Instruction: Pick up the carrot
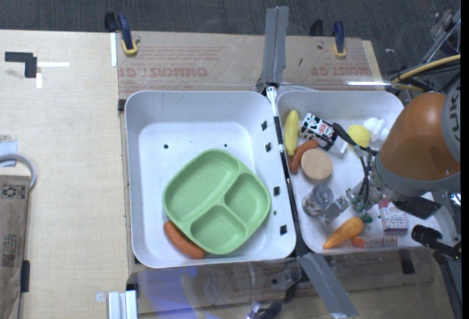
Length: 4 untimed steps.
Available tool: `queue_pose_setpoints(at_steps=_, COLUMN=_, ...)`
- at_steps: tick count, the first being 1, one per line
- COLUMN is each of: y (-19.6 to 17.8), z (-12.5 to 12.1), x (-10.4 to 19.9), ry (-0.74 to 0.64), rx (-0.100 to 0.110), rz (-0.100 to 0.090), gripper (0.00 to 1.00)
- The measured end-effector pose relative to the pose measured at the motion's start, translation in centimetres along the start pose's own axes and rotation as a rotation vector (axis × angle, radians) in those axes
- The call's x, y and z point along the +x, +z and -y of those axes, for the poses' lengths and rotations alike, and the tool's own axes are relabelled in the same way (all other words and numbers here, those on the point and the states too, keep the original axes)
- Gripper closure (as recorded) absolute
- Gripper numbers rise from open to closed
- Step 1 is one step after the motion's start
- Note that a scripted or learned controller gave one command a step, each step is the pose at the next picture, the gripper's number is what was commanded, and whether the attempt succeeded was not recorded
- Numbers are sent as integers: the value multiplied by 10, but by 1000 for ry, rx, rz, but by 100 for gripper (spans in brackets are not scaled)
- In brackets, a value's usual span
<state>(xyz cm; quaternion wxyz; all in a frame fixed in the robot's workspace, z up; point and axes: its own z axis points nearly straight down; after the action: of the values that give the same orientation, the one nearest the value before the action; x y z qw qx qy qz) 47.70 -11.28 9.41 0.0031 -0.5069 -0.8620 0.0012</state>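
Carrot (pixel 343 232) lies in the right bin (pixel 333 95), near its front edge, pointed end toward the front left corner. Just above it the gripper (pixel 357 201) reaches down from the grey arm with the orange band (pixel 419 138); whether the claw is released or clenched cannot be told, and nothing is seen between it. Just beside the gripper, toward the bin's middle, sits a small metal can (pixel 318 199). Farther back lie a round wooden disc (pixel 316 164), a banana (pixel 292 131) along the left wall and a lemon (pixel 358 136). The left bin (pixel 146 185) holds a green divided plate (pixel 217 201) with an orange sausage (pixel 182 240) at its front edge.
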Motion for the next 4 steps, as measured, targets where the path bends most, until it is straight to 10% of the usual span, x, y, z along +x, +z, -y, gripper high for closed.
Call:
queue_pose_setpoints(at_steps=1, y=-119, z=-3, x=1, ry=-383, rx=-3, rz=4, gripper=0)
queue_pose_setpoints(at_steps=2, y=-119, z=-3, x=1, ry=-384, rx=-3, rz=4, gripper=0)
queue_pose_setpoints(at_steps=3, y=5, z=-4, x=5, ry=-454, rx=-2, rz=2, gripper=0)
queue_pose_setpoints(at_steps=4, y=0, z=-4, x=5, ry=-450, rx=-1, rz=-3, gripper=100)
